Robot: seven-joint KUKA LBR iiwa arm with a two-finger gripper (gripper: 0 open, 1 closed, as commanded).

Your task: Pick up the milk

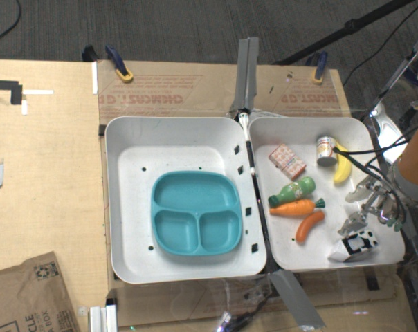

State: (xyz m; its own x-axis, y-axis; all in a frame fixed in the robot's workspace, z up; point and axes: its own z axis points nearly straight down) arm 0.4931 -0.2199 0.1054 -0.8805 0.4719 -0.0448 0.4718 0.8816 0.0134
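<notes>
1. Reaching in from the right, the arm point(411, 171) places its gripper point(361, 209) low over the right bin point(292, 254), near that bin's right wall.
2. The metal fingers point(353, 221) stand apart, with a gap between them. Nothing sits in that gap.
3. The milk point(358, 245), a small white carton with black patches, lies in the near right corner of the right bin. It sits just below the fingertips; contact cannot be confirmed.
4. Other items in the right bin:
   - a banana point(342, 168) and a can point(326, 149) near the far right side;
   - a pink box point(287, 160) toward the far left;
   - a green bottle point(292, 191), a carrot point(295, 208) and a sausage point(309, 225) grouped at the centre, the bottle and carrot touching.
5. The left bin point(126, 206) holds a teal divided plate point(195, 213), lying flat at its middle.
6. Both bins rest side by side on cardboard point(167, 88).
</notes>
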